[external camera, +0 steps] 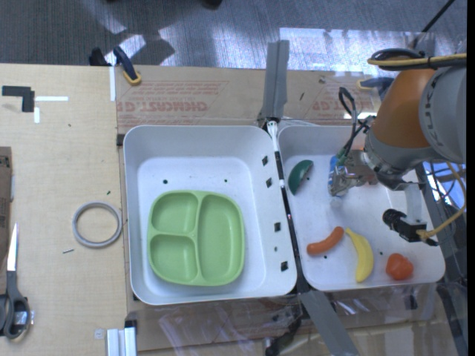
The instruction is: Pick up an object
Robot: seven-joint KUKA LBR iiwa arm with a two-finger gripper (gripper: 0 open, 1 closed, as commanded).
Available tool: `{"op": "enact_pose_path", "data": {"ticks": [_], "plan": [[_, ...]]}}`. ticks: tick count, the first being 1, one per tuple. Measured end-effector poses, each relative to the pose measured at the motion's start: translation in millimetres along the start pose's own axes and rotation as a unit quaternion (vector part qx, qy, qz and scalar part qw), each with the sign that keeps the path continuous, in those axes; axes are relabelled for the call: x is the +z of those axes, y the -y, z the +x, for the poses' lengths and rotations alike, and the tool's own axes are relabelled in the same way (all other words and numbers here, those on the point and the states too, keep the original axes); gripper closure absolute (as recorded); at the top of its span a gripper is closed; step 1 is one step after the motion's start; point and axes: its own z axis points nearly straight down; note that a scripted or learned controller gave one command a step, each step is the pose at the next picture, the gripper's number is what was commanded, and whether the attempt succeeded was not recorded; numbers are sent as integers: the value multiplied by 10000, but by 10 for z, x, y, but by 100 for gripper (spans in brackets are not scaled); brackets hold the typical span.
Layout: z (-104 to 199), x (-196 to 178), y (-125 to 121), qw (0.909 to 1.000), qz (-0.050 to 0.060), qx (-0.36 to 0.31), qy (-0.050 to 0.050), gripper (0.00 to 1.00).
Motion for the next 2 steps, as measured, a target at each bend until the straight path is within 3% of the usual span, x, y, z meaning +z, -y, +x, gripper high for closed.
{"op": "enact_pose_path", "data": {"ticks": [1, 2], "plan": [[-1, 1, 1, 10000, 1, 3, 0, 0], [-325, 389, -377, 10000, -1, 9, 2, 0]]}}
